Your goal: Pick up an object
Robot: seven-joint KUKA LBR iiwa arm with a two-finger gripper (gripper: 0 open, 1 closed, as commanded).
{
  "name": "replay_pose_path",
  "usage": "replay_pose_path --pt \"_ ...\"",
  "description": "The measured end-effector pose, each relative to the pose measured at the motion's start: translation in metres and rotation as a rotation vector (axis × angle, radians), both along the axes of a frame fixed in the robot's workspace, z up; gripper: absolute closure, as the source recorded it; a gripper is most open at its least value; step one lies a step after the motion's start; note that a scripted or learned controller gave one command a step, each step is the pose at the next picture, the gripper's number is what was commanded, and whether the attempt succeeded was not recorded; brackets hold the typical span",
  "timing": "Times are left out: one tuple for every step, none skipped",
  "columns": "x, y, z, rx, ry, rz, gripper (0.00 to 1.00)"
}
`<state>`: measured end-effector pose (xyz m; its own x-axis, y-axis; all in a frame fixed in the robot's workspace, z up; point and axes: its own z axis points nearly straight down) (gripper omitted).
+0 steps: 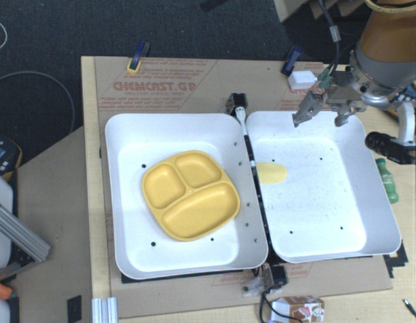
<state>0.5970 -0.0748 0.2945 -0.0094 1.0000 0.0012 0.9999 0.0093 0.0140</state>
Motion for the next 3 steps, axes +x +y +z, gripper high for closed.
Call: replay_pose_path --pt "-0.040 0.067 0.078 0.002 0.003 0.000 0.00" --pt "-0.104 0.048 0.245 -0.001 -0.008 -0.010 0.00" --pt "-0.102 0.051 0.246 -0.003 0.008 -0.007 1.00"
